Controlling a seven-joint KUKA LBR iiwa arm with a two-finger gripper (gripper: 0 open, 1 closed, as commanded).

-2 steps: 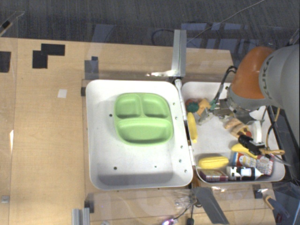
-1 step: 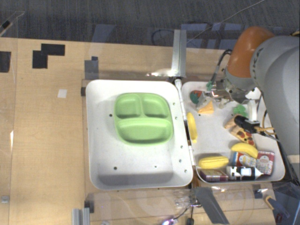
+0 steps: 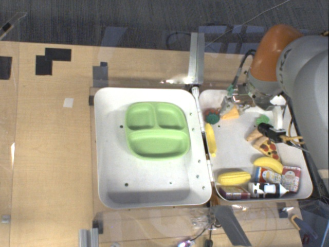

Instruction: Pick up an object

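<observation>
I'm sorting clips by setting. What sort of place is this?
Probably a robotics lab bench: a grey arm reaches over two white bins, one holding a green divided plate, the other toy food.

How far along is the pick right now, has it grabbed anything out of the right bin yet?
Done: the arm has reached into the back of the right bin, and its gripper is down by a yellow wedge. In hand: nothing I can confirm; the wedge lies on the bin floor, and I can't tell if it is gripped. Left: closing on an object and lifting it. The green tray sits alone in the left bin.
</observation>
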